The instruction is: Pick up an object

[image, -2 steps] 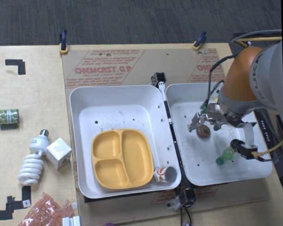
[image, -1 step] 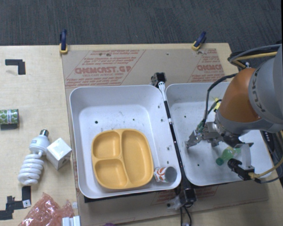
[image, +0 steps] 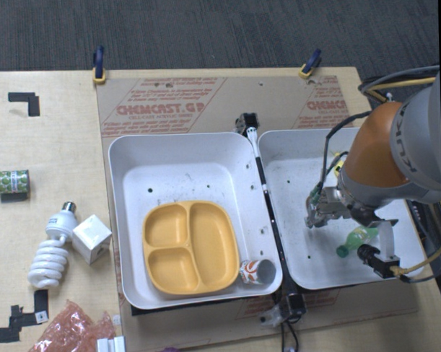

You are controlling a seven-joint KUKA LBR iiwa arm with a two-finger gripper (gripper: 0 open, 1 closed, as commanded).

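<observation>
Robot arm's tool lowered into the right-hand white bin, close to a green object.

The tool sat low in the right bin, at centre right of the frame; whether it was apart or together could not be told. A green object, perhaps a small bottle, lay just to its lower right, its long axis running from lower left to upper right. The approach step looked under way; next the tool needed centring over the object. The left bin held a yellow divided plate and a small cup.

Grey arm, orange band, yellow and black cables, possibly lettering.
</observation>
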